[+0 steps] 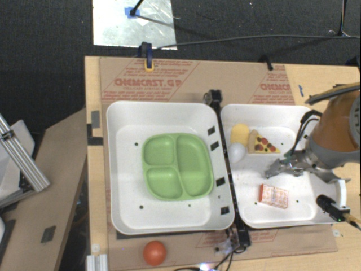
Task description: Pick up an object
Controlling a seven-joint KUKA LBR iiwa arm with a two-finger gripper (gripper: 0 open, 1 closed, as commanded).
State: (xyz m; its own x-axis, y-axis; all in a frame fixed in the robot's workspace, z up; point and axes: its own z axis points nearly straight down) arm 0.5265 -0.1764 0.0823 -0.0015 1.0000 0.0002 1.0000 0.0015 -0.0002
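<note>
Camera view from above: two shallow white plastic bins sit side by side on the brown bench (186, 75). Left white bin (127, 123) has a light green plastic plate with four compartments (177, 166) sitting roughly in the middle, flat on the floor of the bin.

Right white bin (293, 216) is where the small stuff is. Up near the back-left corner there's a pale yellow rounded piece (240, 132), and just below it, touching or nearly so, a small white ball-like thing (237, 151). Right beside those is a toy pizza slice with red dots (262, 144). Further toward the front lies a flat red and white packet (273, 196), on its own, apart from the others.

Grey arm with the orange band (338, 130) comes in from the right, and its two-finger gripper (276, 170) is low inside the right bin, between the pizza slice and the packet. Nothing sits between the fingers as far as I can see, but honestly I cannot tell if they're open or closed, too small and blurry.

An orange ball (154, 252) sits on the bench in front of the left bin, outside both bins.
</note>
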